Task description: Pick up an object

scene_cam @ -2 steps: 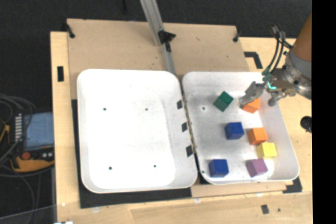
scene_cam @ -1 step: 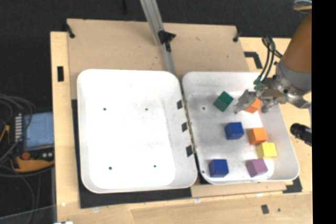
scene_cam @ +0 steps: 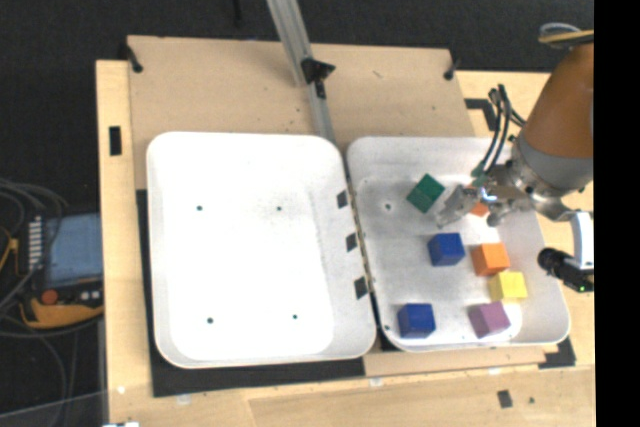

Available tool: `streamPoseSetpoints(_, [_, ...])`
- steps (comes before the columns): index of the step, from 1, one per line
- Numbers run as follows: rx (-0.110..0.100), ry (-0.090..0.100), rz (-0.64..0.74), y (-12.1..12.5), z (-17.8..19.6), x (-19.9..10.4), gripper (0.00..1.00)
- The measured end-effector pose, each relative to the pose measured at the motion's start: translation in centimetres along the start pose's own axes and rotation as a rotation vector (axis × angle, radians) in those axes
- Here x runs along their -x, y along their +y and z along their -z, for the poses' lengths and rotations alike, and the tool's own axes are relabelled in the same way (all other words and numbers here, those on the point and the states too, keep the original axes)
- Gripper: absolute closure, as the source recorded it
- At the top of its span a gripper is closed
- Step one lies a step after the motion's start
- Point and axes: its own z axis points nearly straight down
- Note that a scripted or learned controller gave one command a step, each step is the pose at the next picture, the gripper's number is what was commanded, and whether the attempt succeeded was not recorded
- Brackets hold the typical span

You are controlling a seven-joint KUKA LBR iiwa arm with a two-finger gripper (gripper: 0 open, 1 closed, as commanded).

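Note:
The right bin (scene_cam: 390,175) holds several small blocks: a green one (scene_cam: 426,192), a blue one (scene_cam: 446,248), an orange one (scene_cam: 490,258), a yellow one (scene_cam: 511,285), a purple one (scene_cam: 489,318) and a second blue one (scene_cam: 416,319). My gripper (scene_cam: 466,203) hangs over the bin's upper right part, just right of the green block and above the upper blue one. A small orange-red patch (scene_cam: 481,209) shows under the gripper; what it belongs to is unclear.
The left bin (scene_cam: 250,245) lies beside the right one, joined by dark clips (scene_cam: 352,240). A slanted metal pole (scene_cam: 285,10) stands behind the bins. Cables and a box (scene_cam: 70,250) lie off the bench at the left.

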Motion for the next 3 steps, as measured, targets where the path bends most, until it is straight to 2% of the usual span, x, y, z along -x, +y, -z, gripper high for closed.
streamPoseSetpoints(1, [0.000, 0.000, 0.000, -0.2, -4.4, 0.7, 0.00])
streamPoseSetpoints(2, [0.009, 0.000, -0.006, 0.0, -3.0, 0.7, 1.00])
streamPoseSetpoints(3, [0.011, -0.002, 0.005, 0.7, 3.1, 1.4, 1.00])
